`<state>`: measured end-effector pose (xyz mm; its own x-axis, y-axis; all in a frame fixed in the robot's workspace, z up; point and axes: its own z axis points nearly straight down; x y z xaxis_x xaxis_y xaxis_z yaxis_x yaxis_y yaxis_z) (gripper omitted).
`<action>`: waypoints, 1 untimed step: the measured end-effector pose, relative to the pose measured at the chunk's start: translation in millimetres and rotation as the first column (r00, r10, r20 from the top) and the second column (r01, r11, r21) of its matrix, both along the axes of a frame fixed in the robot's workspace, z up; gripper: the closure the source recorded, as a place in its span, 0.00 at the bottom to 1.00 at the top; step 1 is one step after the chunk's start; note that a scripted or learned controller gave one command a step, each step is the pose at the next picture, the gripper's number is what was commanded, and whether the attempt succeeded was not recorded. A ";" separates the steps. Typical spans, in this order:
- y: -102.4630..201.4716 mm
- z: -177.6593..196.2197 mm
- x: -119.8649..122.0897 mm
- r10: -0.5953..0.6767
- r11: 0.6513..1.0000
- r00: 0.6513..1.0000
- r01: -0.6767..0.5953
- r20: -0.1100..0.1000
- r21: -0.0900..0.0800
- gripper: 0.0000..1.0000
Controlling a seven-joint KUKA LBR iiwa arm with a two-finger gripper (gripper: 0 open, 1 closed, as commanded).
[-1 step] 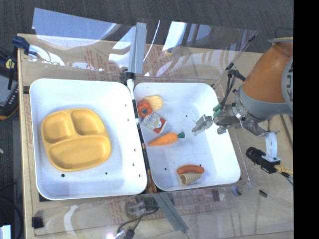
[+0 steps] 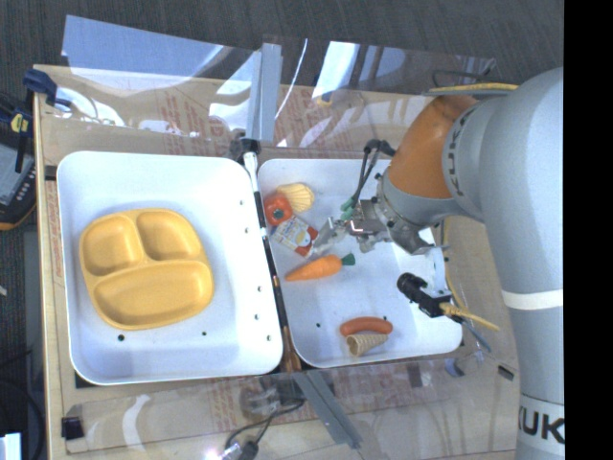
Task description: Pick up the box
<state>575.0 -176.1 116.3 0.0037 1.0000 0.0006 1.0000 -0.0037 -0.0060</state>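
Observation:
The box [image 2: 296,236] is a small white and red carton. It lies tilted in the upper left part of the right bin [image 2: 412,348], close to the divider. My gripper [image 2: 337,231] hangs low over that bin, just right of the box and close to its edge. The grey wrist and orange band [image 2: 426,156] reach in from the right behind it. I see nothing lifted off the bin floor.
An orange pepper [image 2: 278,206] and a corn cob [image 2: 299,196] lie just above the box, and a carrot [image 2: 314,269] just below it. A sausage [image 2: 366,327] sits near the front wall. The left bin [image 2: 77,353] holds a yellow divided plate [image 2: 146,265].

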 end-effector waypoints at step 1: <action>30.8 -17.9 52.2 0.048 0.999 0.999 -0.048 0.015 -0.002 0.00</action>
